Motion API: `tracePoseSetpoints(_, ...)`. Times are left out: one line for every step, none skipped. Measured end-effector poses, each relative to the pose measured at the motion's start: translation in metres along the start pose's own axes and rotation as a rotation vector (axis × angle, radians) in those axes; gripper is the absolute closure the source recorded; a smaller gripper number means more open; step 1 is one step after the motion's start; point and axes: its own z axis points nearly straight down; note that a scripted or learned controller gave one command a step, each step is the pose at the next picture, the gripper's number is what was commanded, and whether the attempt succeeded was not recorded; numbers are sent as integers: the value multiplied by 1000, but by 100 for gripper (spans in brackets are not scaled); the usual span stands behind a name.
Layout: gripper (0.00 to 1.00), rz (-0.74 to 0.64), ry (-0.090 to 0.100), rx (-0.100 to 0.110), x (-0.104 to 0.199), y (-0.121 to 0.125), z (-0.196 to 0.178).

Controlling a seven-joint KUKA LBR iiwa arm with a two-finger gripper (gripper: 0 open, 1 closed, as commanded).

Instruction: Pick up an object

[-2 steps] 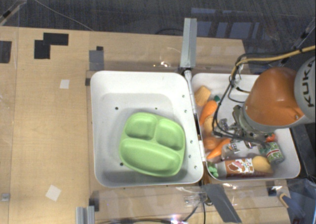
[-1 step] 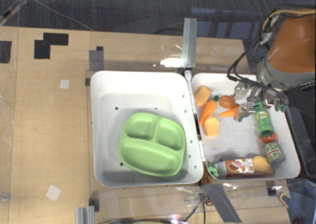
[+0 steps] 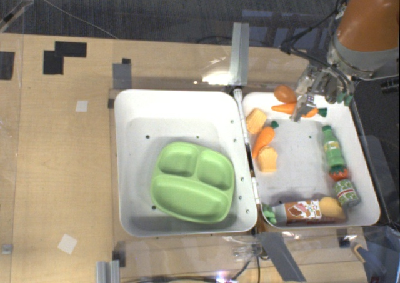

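My gripper (image 3: 320, 102) hangs over the back right of the right bin (image 3: 300, 169), its fingers spread open with nothing between them. One fingertip (image 3: 300, 112) sits just above a carrot (image 3: 286, 109) lying along the bin's back wall. An orange round toy (image 3: 284, 94) lies just behind that carrot. Along the bin's left side lie a yellow-orange piece (image 3: 255, 120), a second carrot (image 3: 264, 140) and an orange chunk (image 3: 267, 160). A green bottle (image 3: 333, 152) lies along the right side.
A green divided plate (image 3: 192, 182) fills the middle of the left bin (image 3: 137, 125). At the right bin's front lie a brown-labelled bottle (image 3: 301, 210), a yellow potato shape (image 3: 333, 208) and a small red-capped bottle (image 3: 347, 192). A metal post (image 3: 239, 54) stands behind the bins.
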Motion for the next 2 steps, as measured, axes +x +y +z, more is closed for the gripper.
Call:
tracePoseSetpoints(100,-152,0,3,-13,-66,-36)
tracePoseSetpoints(100,169,6,1,51,-29,1)
